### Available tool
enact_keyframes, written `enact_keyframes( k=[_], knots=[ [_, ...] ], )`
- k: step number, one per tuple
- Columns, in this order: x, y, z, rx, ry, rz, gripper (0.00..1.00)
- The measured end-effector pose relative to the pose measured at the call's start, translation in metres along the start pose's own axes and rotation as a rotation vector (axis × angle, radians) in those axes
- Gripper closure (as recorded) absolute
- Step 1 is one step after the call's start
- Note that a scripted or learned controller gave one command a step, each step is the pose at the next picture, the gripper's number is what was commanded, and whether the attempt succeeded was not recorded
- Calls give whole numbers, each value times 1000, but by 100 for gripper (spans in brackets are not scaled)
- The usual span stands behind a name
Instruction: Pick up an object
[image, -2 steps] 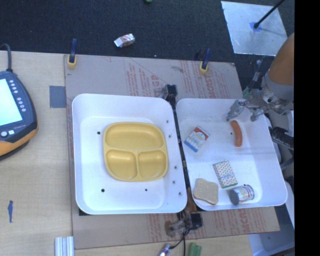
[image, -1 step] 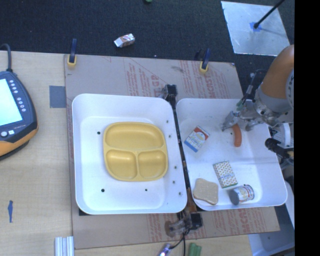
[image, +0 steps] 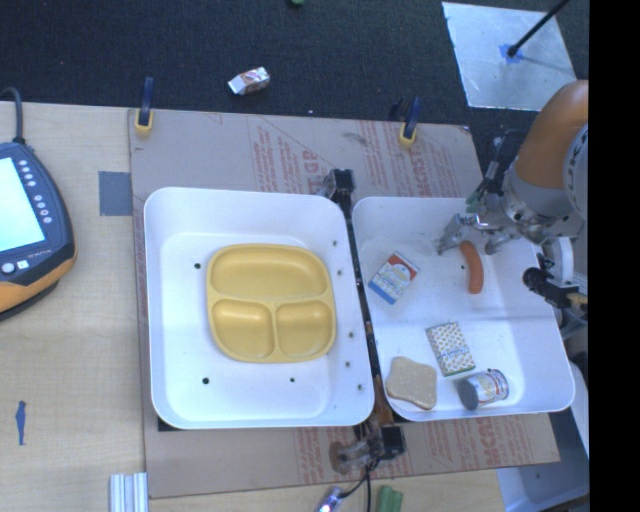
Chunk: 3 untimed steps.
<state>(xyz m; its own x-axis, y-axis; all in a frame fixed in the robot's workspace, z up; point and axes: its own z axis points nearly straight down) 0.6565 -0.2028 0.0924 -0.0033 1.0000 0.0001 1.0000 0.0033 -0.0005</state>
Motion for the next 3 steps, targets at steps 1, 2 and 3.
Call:
enact_keyframes(
  k=[1,2,3],
  knots=[
    [-9,0,0,-1,-1,1,0],
    [-9,-41,1,3,-1,-1,0],
    [20,-5,0,1,-1,-1,0]
  ],
)
